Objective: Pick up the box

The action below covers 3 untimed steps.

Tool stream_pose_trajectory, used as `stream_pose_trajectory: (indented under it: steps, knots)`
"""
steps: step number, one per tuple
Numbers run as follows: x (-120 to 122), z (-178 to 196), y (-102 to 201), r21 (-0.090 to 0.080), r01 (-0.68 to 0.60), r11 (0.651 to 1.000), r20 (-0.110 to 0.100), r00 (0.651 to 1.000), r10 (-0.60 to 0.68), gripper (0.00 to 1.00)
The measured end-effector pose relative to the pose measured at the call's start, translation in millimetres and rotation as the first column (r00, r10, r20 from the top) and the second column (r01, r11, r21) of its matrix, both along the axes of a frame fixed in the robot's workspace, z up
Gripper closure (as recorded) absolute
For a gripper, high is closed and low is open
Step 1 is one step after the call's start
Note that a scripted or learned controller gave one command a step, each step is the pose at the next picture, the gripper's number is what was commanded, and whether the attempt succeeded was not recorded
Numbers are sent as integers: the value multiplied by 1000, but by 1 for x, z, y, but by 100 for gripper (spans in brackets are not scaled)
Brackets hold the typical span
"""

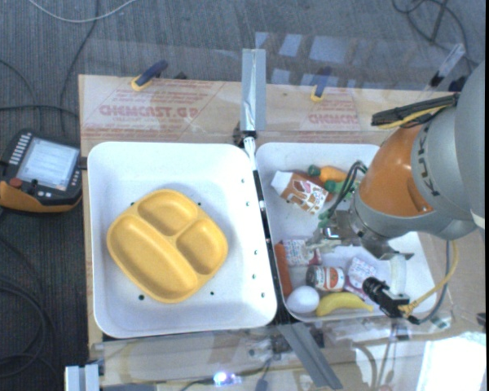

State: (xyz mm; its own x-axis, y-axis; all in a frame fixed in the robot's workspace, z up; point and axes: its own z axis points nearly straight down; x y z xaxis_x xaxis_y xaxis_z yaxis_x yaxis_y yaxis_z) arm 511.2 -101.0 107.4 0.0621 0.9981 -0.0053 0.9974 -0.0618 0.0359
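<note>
Camera view, looking down on the bench: the arm [424,177] comes in from the right and hangs over the right bin [269,187], its orange band big in the frame, the gripper [332,233] low among the clutter at the bin's middle. How wide it stands and whether it has anything, I cannot tell; the wrist hides too much. The box [304,191], orange-brown and white, lies tilted up and to the left of the gripper, near it but apart. Just beyond the box, a carrot-like orange and green piece [326,172]. Below the gripper a small jar [326,278] lies on its side, then a white egg [302,299] and a banana [345,303] at the bin's near edge. Well off to the gripper's left, the left bin [106,300] carries a yellow divided plate [167,243]. Farther left again, off the bench, a teach pendant [37,173] on the carpet.
</note>
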Motion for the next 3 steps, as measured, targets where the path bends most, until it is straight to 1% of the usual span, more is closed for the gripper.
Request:
stream_pose_trajectory:
  steps: [1,2,3]
  knots:
    - [-1,-2,1,1,0,1000,-5,1000,0,0]
    - [-17,-12,3,4,16,1000,-3,1000,-16,0]
    - [97,-17,-4,2,32,999,-22,999,-32,0]
